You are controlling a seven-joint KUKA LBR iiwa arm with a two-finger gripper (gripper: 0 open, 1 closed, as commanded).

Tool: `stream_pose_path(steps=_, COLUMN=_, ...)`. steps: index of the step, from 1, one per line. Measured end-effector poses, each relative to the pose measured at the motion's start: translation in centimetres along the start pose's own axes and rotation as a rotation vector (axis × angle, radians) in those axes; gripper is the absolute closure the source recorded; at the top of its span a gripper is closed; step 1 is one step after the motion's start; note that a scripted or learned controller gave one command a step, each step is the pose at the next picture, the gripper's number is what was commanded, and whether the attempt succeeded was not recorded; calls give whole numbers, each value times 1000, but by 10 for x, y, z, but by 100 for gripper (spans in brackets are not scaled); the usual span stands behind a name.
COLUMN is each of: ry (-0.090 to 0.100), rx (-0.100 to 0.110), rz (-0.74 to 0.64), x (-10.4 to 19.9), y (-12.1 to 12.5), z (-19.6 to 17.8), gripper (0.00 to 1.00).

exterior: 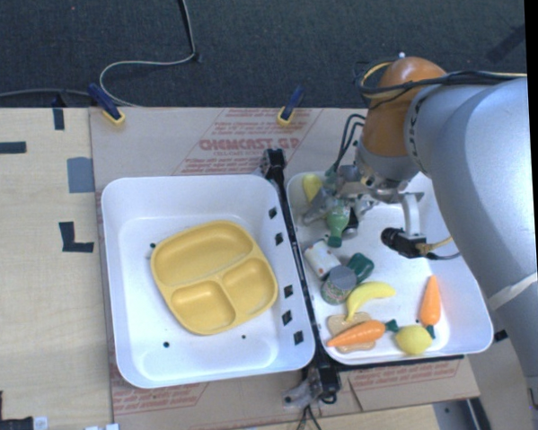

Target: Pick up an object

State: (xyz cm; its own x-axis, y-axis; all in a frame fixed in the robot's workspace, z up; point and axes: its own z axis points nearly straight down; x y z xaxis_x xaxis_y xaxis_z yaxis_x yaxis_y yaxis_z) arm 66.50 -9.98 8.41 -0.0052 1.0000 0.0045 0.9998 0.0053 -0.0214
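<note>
My gripper [339, 206] hangs low over the far left part of the right bin [467, 312]. A small green bottle-like object [339, 222] sits directly under it, touching or nearly touching it. A yellow piece [312, 186] lies just left of the gripper by the bin's far wall. Nearer the front are a white cylinder [317, 255], a dark green piece [360, 266], a grey can [338, 283] and a banana [370, 294]. Whether the gripper has hold of the green object is hidden by the wrist.
The left bin [131, 334] holds a yellow divided plate [215, 275]. An upright carrot [429, 301], a lying carrot [356, 334] and a lemon [414, 339] crowd the right bin's front. The arm [474, 181] covers the bin's right side.
</note>
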Motion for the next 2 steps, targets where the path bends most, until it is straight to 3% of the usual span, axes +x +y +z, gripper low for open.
stream_pose_path(steps=2, ry=-1, rx=0, rz=1, x=1, y=0, z=0, gripper=0)
